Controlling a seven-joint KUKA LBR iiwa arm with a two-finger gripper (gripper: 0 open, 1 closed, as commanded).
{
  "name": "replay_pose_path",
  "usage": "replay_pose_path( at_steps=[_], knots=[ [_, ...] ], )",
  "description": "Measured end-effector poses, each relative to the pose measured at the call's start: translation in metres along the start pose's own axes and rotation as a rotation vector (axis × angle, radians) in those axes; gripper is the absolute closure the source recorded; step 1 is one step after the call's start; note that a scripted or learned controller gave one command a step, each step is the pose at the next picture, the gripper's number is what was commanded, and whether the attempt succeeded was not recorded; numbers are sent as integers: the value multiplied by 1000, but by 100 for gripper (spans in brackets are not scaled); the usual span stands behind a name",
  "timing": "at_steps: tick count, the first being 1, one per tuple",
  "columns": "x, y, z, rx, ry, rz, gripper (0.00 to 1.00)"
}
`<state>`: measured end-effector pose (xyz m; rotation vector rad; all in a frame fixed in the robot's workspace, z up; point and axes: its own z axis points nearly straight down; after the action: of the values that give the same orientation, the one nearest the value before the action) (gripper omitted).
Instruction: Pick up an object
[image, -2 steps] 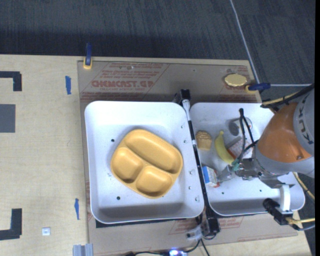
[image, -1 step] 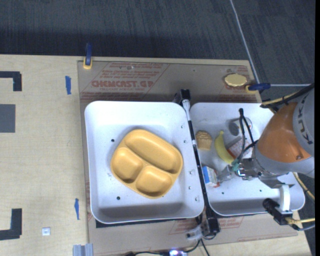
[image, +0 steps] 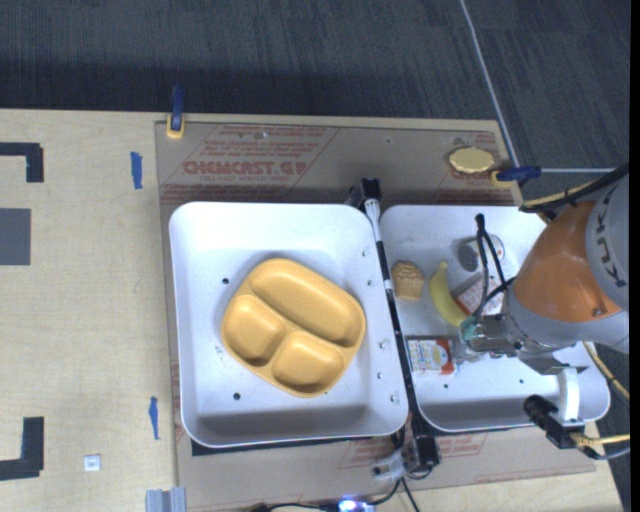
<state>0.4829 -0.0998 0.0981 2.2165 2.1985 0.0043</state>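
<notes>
Found the gripper (image: 482, 336) low over the right bin (image: 500, 410), near that bin's middle, at the end of the grey arm (image: 590, 310) reaching in from the right. Could not tell whether open or closed, the wrist hiding the tip from above. Saw nothing plainly held. Noted the orange band (image: 556, 272) just above the wrist, with black cables looping past it toward the bin's far side. Counted several loose things in the same bin: a yellow banana (image: 444, 292) lying just beside the gripper on its left, a small tan lump (image: 407, 280) left of the banana near the dividing wall, a red-and-white packet (image: 431, 356) flat on the floor left of the gripper and near the wall, and a grey round item (image: 467, 256) toward the far side, partly behind the cables. Made out a second reddish wrapper (image: 469, 298) between banana and gripper, too covered to name. Saw in the left bin (image: 195, 240) a yellow divided tray (image: 291, 325), set at a slant, well apart from the gripper. Spotted a yellow disc (image: 471, 160) on the cardboard beyond the right bin.
</notes>
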Motion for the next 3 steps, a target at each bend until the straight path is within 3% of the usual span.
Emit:
replay_pose_path(
  at_steps=[1, 2, 3],
  knots=[
    [-3, 0, -1, -1, -5, 2, 0],
    [-5, 0, 6, -5, -8, 4, 0],
    [0, 0, 0, 0, 0, -1, 100]
  ],
)
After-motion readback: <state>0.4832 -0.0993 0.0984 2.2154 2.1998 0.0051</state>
